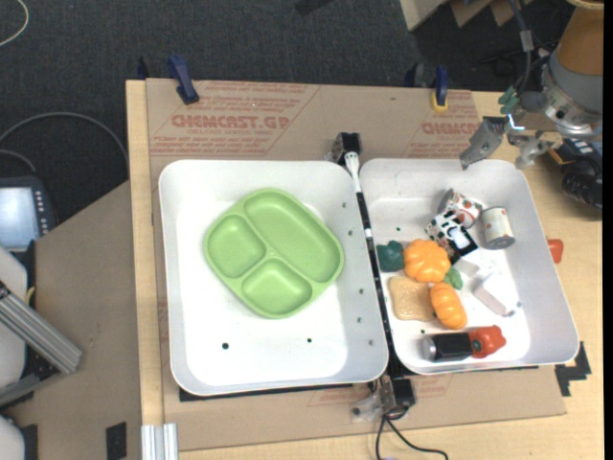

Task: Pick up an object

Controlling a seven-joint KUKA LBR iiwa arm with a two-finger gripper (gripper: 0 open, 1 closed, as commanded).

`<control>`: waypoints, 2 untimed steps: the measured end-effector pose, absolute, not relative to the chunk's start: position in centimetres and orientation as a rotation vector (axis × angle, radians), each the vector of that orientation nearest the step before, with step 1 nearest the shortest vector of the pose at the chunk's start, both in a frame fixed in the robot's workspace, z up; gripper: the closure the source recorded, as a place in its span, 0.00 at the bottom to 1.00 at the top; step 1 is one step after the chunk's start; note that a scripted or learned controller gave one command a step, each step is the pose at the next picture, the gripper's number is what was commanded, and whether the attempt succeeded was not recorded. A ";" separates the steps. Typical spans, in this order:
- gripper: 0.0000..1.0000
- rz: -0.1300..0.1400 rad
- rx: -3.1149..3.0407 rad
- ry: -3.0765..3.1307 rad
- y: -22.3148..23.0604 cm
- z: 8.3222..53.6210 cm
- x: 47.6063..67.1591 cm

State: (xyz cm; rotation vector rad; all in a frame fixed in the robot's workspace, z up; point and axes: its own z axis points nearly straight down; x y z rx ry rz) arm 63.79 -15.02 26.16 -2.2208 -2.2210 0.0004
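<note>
Dark carpet surrounds a cardboard-topped bench (287, 103) held by two blue clamps at its far edge. On it sit two shallow white bins side by side. One thing lies in the left bin (182, 333): a green divided plate (273, 252) with three compartments, tilted at a slant near the bin's middle.

Crowded into the right bin (551, 324) is a cluster of small things, roughly nine or ten, though where they overlap the count is uncertain. Going left to right: a dark green piece (390, 255) by the bin's left wall, a tan toast-like slab (410, 300), two orange pieces, the larger orange pumpkin-like one (426, 261) above the smaller orange one (447, 306), a black cylinder (449, 346) near the front edge with a red piece (488, 339) touching its right end, a black-and-white spotted toy (450, 226), a pale flat block (490, 300), and a grey can (496, 227) lying on its side.

At the upper right, the gripper (508, 137) hangs over the right bin's far edge, its two fingers spread apart with nothing between them. All the objects lie below and to the left of it, apart from it; the grey can and spotted toy are nearest.
</note>
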 end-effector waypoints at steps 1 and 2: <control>0.00 0.010 -2.207 -2.217 -9.2 14.4 60.9; 0.00 0.003 -2.211 -2.221 -1.9 18.6 53.9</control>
